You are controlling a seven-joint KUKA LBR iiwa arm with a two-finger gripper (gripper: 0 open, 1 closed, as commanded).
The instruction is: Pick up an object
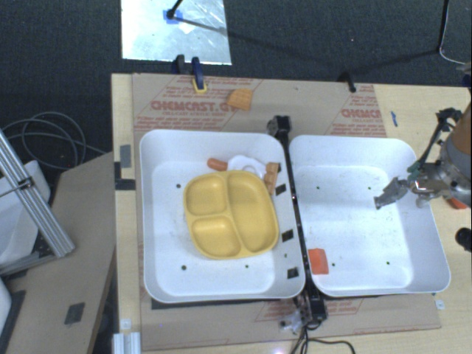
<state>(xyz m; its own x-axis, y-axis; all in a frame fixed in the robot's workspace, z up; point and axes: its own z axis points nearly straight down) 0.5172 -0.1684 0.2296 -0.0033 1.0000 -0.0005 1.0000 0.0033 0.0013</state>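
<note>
Left bin (158,220) crowded by yellow tray (230,214); right bin (420,220) mostly open floor

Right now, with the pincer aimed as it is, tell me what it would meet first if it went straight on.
Probably the bare floor of the right-hand shallow white bin: the pincer points left and down over it. The small orange block lies off that line, though depth is unclear.

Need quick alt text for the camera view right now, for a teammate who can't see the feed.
The gripper hovers over the right bin, which holds an orange block near its front left corner. The left bin holds a yellow divided plate, with a small sausage and a brown piece behind it.
</note>
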